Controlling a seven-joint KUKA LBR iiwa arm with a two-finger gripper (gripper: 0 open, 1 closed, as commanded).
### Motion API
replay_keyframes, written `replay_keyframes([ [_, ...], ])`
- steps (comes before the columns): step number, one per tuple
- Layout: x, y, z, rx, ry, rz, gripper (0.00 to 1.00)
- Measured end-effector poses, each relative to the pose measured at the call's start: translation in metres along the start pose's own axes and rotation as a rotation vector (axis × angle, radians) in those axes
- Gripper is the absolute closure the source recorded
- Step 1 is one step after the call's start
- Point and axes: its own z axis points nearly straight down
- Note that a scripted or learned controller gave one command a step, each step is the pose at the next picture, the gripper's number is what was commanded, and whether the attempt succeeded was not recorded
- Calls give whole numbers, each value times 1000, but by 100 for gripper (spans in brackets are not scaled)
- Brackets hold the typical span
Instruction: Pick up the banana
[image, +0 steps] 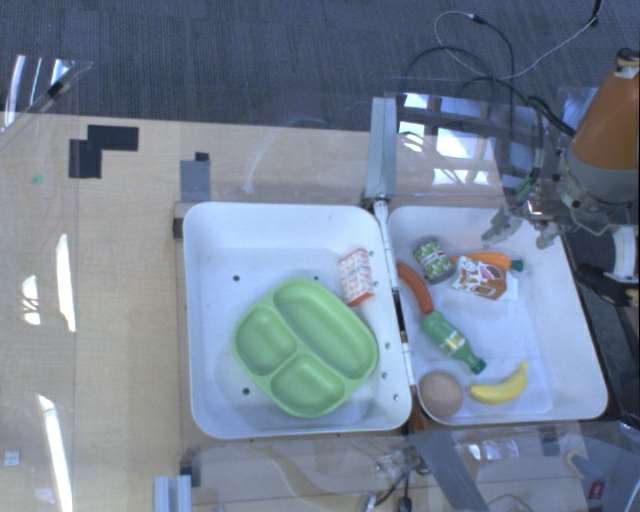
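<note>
Looking down from the camera view: two white bins sat side by side, the arm reaching in from the right.
Banana: the banana (500, 385) lay flat near the front of the right bin (585, 350), curved, its tips turned up toward the far side, just beside an egg-shaped brown ball (441, 393) on its left.
Neighbours: a green bottle (451, 342) lay close behind it; a red sausage (414, 286), a small tin (432, 258) and a carrot-printed packet (479, 276) sat farther back.
Left bin: the left bin (210, 300) held a green divided plate (305, 346) and a small snack box (355, 276).
Gripper: the gripper (520, 222) hung over the far part of the right bin, well apart from the banana; its fingers looked spread and held nothing.
Handling: probably a light toy, smooth-skinned and slippery, stiff enough to bear a pinch.
Grasp: the thick middle looked best, jaws closing across the narrow width; the tapering ends would slip out.
Risk: the ball and bottle left little room on the left side.
</note>
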Motion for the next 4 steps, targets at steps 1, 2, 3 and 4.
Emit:
replay_keyframes([
  [1,-16,-105,125,0,1,-167,0],
  [2,-29,-128,126,-11,-4,-347,0],
  [3,-42,-115,100,-2,-1,-315,0],
  [4,-45,-129,126,-9,-5,-524,0],
])
